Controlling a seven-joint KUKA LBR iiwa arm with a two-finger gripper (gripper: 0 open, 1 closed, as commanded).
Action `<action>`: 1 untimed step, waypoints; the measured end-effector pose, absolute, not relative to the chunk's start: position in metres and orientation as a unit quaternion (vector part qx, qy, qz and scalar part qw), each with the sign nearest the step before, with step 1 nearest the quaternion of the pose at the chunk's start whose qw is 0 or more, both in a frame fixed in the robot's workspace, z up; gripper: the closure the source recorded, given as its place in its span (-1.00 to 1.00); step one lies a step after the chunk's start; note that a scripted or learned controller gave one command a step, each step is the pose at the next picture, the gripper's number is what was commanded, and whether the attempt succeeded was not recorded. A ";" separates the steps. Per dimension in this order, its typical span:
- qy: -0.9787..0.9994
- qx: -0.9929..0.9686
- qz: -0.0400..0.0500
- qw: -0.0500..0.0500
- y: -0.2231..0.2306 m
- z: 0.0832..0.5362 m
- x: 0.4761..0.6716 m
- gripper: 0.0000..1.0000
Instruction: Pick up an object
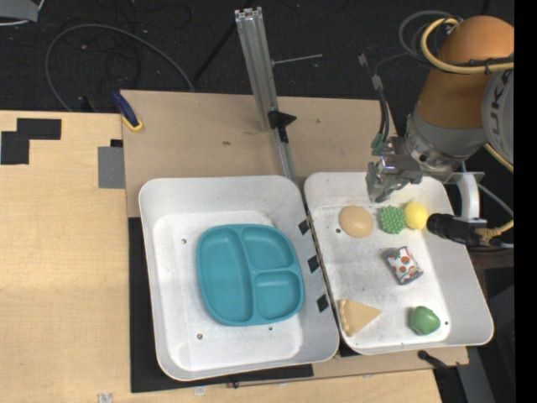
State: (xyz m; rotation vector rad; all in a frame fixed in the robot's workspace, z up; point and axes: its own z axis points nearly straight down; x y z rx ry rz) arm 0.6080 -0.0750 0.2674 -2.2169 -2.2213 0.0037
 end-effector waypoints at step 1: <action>-0.708 -0.706 0.001 0.002 -0.026 0.253 0.620 1.00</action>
